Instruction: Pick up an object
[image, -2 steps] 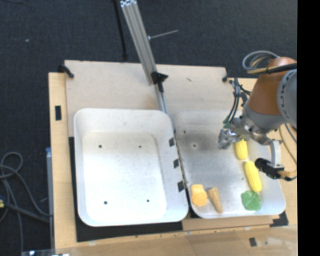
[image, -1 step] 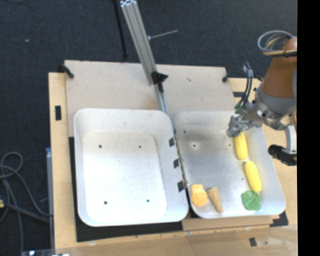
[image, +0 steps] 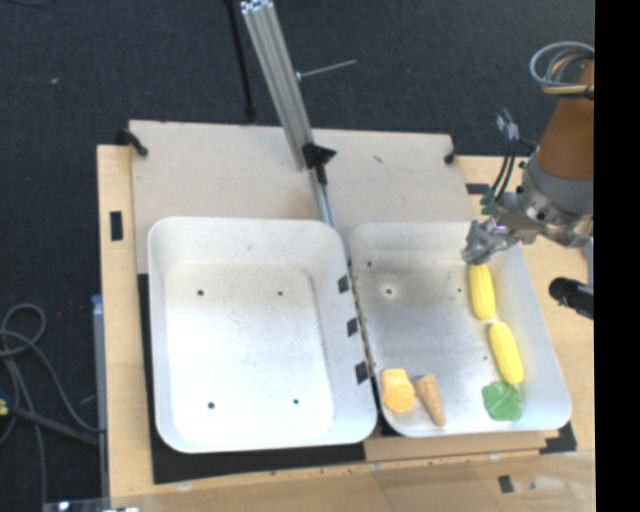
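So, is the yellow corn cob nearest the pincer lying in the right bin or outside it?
In. The corn cob lies flat on the floor of the right bin, near its far right wall, just below the pincer.

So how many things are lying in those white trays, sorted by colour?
Yellow: 2, an upper piece and a lower piece
Yellow-orange: 1 chunk
Tan: 1 cone
Green: 1 lump
Total: 5, all in the right bin
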